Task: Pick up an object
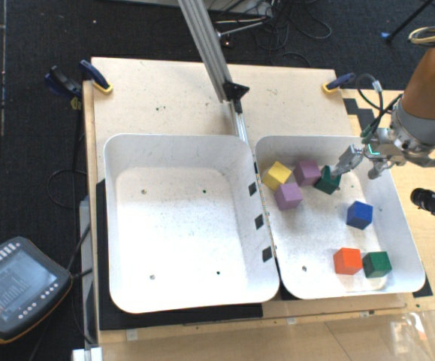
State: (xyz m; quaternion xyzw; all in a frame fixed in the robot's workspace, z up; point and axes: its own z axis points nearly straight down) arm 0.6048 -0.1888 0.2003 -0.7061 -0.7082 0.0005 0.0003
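In the right bin (397,224) lie several small blocks: a yellow one (277,174), two purple ones (306,172) (289,195), a dark green one (327,180), a blue one (359,214), an orange one (347,261) and a green one (377,263). My gripper (339,170) reaches in from the right, slanting down to the left, and its tip meets the tilted dark green block beside the upper purple one. Whether that block is gripped is not visible from this angle.
The left bin (119,201) stands beside the right one, with a shared ridge between them. A metal pole (206,40) slants in from the top to the bins' back edge. A teach pendant (14,288) lies at the lower left, off the bench.
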